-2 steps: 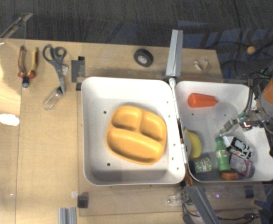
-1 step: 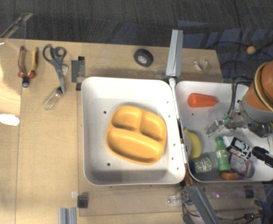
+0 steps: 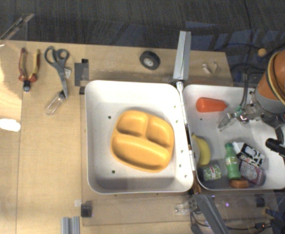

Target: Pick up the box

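Box, black and white, lies in the right bin at lower right of the frame, apart from the gripper above it, whose closure state cannot be determined.

Two bins sit side by side on the bench, with a metal bar at 12 o'clock above their junction. Left bin: one moulded tray at centre. Right bin: carrot at 11 o'clock, gripper near centre, banana at 8 o'clock, cup, bottle and box around 6 o'clock. Pliers, scissors and tape roll lie beyond the left bin.
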